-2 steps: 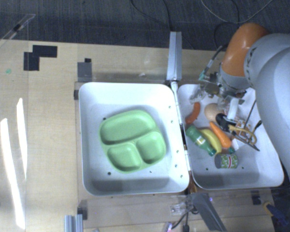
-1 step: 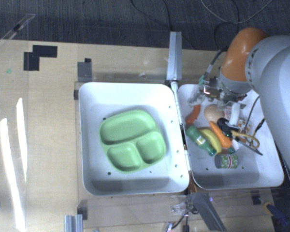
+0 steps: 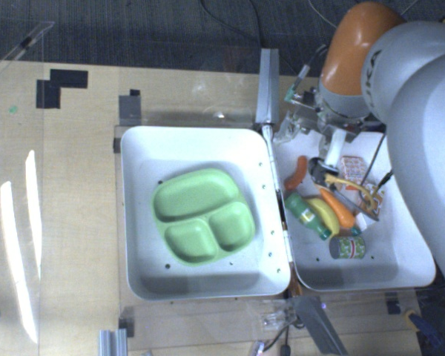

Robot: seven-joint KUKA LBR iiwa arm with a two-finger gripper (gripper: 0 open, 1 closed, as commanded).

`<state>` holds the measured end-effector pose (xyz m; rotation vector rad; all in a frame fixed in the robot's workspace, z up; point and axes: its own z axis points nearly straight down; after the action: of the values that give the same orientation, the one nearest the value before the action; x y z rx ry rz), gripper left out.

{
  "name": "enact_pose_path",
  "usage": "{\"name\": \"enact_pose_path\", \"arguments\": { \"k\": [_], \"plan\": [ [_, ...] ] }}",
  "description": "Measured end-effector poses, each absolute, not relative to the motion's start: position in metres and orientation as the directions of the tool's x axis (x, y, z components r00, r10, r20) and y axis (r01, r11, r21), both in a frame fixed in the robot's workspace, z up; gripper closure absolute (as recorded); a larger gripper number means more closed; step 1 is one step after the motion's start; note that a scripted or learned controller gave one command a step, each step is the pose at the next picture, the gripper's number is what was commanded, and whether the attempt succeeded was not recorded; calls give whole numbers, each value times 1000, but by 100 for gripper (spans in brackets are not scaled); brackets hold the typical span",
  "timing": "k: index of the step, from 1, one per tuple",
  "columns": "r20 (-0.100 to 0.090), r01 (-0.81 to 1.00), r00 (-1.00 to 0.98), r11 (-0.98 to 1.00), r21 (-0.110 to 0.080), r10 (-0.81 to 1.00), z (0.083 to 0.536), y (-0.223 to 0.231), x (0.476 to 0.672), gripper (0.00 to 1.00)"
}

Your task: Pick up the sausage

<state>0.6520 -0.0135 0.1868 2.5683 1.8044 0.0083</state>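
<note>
Now, from the camera above the bench, I see my arm [image 3: 411,117] coming in from the right, with its orange band at the far side, and it covers much of the right bin [image 3: 371,273]. My pincer [image 3: 328,165] hangs over the far part of this bin, but it is dark and small among the other things, so I cannot tell how it stands or whether it has hold of anything.

The sausage [image 3: 298,173] lies in the right bin close to the left wall, reddish-brown and a little tilted, just to the left of my pincer. Nearer than the sausage there is a green bottle [image 3: 308,215], and beside it on the right a banana [image 3: 325,213] and an orange carrot [image 3: 338,209], all lying close together. A small round can [image 3: 347,247] lies nearer still. To the right of my pincer I see a packet [image 3: 351,169] with red print.

The left bin [image 3: 141,273] holds a green tray [image 3: 202,214] with three compartments, well apart from the sausage.
</note>
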Motion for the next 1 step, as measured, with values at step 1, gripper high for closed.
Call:
{"name": "enact_pose_path", "arguments": {
  "k": [1],
  "plan": [
    [1,953,304,-304,5,953,186,-63,649,0]
  ]
}}
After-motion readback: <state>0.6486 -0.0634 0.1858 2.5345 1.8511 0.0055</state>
